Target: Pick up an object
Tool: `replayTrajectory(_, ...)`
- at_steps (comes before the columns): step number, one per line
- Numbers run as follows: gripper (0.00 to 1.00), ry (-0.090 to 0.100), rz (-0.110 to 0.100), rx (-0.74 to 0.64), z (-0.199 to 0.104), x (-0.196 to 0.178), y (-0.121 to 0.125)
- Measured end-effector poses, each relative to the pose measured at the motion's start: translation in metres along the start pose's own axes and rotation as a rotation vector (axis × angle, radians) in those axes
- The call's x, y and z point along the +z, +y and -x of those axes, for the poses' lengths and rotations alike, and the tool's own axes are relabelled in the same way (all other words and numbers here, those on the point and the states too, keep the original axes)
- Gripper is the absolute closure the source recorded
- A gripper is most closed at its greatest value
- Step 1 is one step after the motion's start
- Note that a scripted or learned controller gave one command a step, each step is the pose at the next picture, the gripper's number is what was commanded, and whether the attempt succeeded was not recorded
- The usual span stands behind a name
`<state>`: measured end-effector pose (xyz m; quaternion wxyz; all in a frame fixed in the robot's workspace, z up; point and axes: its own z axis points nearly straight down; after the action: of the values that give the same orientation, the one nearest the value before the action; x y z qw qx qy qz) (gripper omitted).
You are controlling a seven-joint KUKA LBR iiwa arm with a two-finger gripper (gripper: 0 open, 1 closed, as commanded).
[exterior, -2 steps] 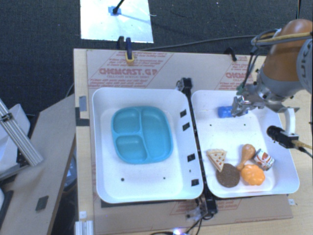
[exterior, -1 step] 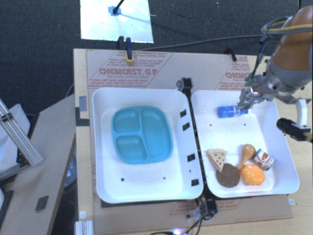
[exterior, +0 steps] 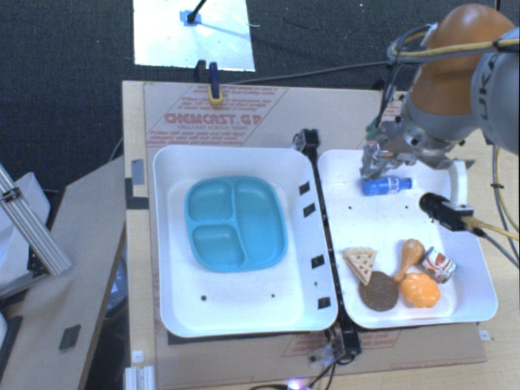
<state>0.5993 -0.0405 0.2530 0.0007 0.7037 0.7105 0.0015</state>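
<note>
A grey robot arm (exterior: 496, 88) is showing at the right, its casing smooth and rounded, with part of a dark printed letter visible on the shell. A bulbous orange band (exterior: 455, 59) is wrapping the arm above the wrist. Yellowish and dark cables (exterior: 439, 49) are looping across the orange section. Below it, a metallic grey wrist is leading into a small silvery two-finger gripper (exterior: 375, 167). A white bracket (exterior: 460, 181) is carrying a black cylindrical unit (exterior: 441, 209) with a cable trailing off it.
</note>
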Motion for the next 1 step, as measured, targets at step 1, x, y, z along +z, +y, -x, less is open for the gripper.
replayTrajectory(1, 1.0, 0.001, 0.0, -0.001, -0.0588, 0.0001, 0.0189)
